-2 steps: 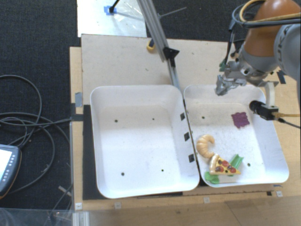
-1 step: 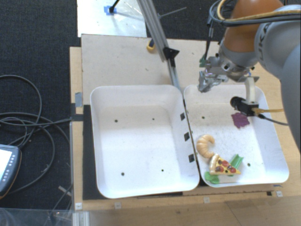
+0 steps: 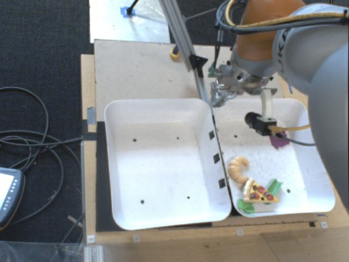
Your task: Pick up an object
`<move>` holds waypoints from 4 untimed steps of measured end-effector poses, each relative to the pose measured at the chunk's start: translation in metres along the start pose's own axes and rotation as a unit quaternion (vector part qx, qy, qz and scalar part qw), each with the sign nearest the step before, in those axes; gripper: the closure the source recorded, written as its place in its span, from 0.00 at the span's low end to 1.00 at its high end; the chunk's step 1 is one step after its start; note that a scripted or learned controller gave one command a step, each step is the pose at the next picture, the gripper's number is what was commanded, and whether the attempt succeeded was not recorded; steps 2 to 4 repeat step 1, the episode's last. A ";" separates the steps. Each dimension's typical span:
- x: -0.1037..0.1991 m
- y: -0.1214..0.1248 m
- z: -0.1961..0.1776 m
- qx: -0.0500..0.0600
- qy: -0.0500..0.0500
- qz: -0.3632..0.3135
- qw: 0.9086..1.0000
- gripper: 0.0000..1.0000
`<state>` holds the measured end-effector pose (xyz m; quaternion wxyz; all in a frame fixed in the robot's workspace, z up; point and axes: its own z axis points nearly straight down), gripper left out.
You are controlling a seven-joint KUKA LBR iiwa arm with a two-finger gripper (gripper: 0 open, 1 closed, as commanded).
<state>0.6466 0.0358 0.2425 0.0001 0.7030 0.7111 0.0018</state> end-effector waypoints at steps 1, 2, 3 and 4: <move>0.063 0.004 0.010 0.000 0.000 0.000 1.000 1.00; 0.063 0.004 0.010 0.000 0.000 0.000 1.000 1.00; 0.063 0.004 0.010 0.000 0.000 0.000 1.000 1.00; 0.063 0.004 0.010 0.000 0.000 0.000 1.000 1.00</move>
